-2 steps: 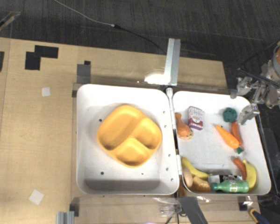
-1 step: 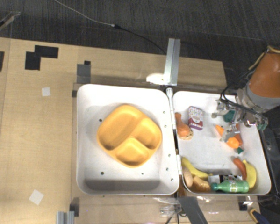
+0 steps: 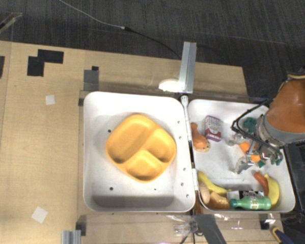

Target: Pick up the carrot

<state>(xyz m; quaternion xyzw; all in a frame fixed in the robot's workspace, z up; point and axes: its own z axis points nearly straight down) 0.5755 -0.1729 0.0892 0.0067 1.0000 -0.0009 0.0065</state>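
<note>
Hovering over the right bin, the end effector sits just left of the carrot. Can't tell if it's wide or narrow. Carrot lies beside a banana, above the green bottle.

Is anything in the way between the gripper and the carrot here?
Nothing visible. The gripper hangs just up-left of the carrot, which lies against the banana near the right bin's right wall, bare floor between them.
</note>
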